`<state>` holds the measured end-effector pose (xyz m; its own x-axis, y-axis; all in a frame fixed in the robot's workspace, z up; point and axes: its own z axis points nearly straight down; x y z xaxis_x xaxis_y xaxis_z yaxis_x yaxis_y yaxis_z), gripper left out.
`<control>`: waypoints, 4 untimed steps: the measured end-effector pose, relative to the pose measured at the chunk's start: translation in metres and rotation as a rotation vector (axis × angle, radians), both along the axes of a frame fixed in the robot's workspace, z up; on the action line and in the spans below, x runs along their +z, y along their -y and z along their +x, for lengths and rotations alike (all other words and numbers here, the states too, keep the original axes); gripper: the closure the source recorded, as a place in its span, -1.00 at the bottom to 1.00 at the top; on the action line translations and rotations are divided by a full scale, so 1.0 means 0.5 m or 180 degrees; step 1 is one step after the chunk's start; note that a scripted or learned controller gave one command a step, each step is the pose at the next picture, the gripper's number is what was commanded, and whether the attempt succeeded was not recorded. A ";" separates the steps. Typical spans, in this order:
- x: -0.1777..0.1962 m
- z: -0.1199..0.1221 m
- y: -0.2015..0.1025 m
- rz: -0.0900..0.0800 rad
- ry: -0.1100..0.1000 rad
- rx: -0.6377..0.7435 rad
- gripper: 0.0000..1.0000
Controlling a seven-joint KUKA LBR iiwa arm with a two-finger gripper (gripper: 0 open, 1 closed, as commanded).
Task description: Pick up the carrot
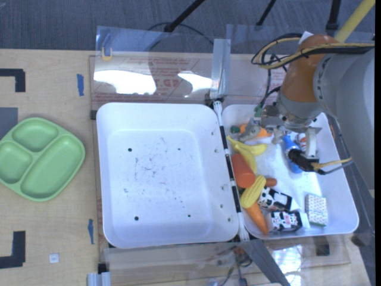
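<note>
Arm (333,70) entering from the right, orange band above the wrist, wrist poised over the back of the right bin (342,219); gripper (268,127) low among the objects at that bin's rear left, largely masked by its own wrist and cabling, so jaw state not determinable. Carrot (256,216) lying near the front left of the right bin, close by the divider wall, tip toward the front, well apart from the gripper; upper end tucked under a corn cob (253,189). Orange-red cylindrical item (243,168) just behind the corn, identity unclear; banana (247,148) behind that, partly beneath the gripper. Blue object (292,145) beside the wrist, partly hidden, hard to identify. Black-and-white patterned item (281,210) just right of the carrot; pale sponge-like block (317,210) further right. Left bin (113,124) scuffed on its floor. Green divided plate (40,158) on the bench at far left, cut slightly by the frame edge.
</note>
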<state>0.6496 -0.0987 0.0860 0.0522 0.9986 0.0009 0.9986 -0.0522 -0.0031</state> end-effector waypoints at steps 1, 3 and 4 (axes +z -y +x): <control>0.196 -0.108 -0.027 -0.0004 0.0000 -0.0540 -1.00; 0.298 0.031 0.073 -0.0006 0.0010 0.0210 -1.00; 0.139 0.025 0.027 0.0000 0.0000 0.0576 -1.00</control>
<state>0.6618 -0.1122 0.1554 -0.1284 0.9917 0.0010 0.9917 0.1284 -0.0030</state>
